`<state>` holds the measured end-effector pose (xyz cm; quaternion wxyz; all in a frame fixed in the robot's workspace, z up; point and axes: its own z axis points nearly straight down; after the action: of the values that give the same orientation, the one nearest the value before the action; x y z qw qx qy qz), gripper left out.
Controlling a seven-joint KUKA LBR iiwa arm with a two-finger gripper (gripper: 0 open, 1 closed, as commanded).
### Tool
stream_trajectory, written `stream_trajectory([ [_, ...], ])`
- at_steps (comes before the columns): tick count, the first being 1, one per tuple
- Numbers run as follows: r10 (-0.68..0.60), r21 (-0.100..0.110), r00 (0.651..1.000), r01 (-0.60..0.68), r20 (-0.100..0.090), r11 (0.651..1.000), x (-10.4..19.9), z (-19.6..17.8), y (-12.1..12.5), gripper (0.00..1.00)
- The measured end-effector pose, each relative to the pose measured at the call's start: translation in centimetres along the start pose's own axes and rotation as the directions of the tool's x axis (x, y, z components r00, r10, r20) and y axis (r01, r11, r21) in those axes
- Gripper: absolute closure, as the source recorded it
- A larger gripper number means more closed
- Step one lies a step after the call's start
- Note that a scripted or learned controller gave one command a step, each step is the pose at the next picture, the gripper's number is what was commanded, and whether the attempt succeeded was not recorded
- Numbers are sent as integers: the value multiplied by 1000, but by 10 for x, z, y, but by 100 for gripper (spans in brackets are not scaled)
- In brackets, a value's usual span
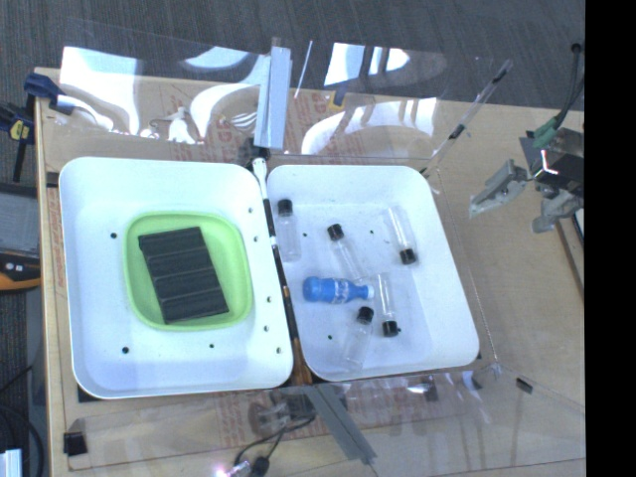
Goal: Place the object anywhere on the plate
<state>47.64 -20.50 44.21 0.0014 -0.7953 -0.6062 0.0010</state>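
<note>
A square green plate (236, 258) lies in the left white bin (89, 336). A black ridged block (182, 273) rests flat on the plate and covers most of its middle. In the right white bin (452, 306), near the centre, a small blue bottle (336, 289) lies on its side. Several clear vials with black caps lie loose around it, such as one vial (343, 247) just above it and another vial (386, 306) to its right.
A metal divider post (272, 97) stands behind the seam between the bins. Clear plastic panels (397, 78) lean at the back. A grey metal bracket (502, 187) with wiring sits on the bench to the right of the right bin.
</note>
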Motion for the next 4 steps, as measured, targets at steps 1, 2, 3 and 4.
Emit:
stream_trajectory([
  [1, 95, -1, 995, -95, 1, 995, 1, 0, 0, 0],
  [2, 175, -2, 985, -175, 2, 985, 2, 0, 0, 0],
  [3, 294, -3, 956, -294, 1, 956, 3, -1, -1, 0],
  [4, 412, -4, 911, -412, 1, 911, 4, 0, -1, 0],
])
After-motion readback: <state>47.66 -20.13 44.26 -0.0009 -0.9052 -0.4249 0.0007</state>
